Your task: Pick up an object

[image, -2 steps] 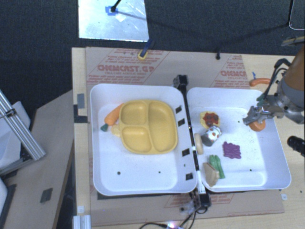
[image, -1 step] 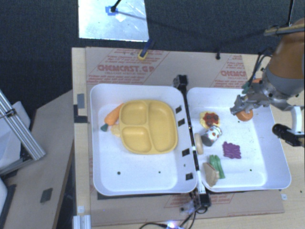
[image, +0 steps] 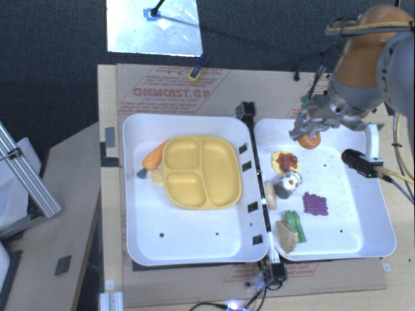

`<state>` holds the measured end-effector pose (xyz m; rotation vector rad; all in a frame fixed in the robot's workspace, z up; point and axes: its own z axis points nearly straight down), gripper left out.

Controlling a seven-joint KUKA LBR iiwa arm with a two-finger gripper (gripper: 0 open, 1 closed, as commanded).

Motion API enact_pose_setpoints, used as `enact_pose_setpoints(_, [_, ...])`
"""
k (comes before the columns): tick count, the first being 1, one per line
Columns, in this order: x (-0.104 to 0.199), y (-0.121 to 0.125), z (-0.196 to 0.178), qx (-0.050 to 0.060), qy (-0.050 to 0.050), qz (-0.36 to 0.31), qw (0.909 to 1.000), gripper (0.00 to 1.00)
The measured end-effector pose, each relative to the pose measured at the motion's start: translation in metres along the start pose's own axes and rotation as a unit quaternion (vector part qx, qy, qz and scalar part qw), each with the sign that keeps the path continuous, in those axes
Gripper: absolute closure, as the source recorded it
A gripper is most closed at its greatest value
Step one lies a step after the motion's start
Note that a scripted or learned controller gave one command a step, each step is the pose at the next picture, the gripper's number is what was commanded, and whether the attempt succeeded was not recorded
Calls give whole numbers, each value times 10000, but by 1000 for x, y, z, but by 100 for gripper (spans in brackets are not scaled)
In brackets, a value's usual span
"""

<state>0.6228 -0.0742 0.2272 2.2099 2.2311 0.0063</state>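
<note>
Over the right bin's (image: 382,238) far edge, the gripper (image: 307,133) hangs with a small orange object (image: 310,141) clenched between its fingers, lifted clear of the toy food below; a yellow divided plate (image: 200,172) sits in the left bin (image: 139,238)

A small round orange ball (image: 310,140) sits at the 12 o'clock end of the right bin (image: 373,229), near its far rim. It lies directly under the gripper (image: 307,133), partly covered by it; whether it is clasped or merely touched cannot be told.
</note>
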Motion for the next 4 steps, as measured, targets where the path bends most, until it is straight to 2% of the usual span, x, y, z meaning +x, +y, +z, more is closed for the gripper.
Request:
enact_pose_setpoints(1, [51, 29, -6, -2, 3, -2, 10000, 100])
enact_pose_setpoints(2, [52, 37, 13, 12, -12, 20, 10000, 100])
enact_pose_setpoints(3, [52, 49, -4, 0, -10, 16, 10000, 100])
enact_pose_setpoints(4, [54, 40, 13, 14, -13, 38, 10000, 100])
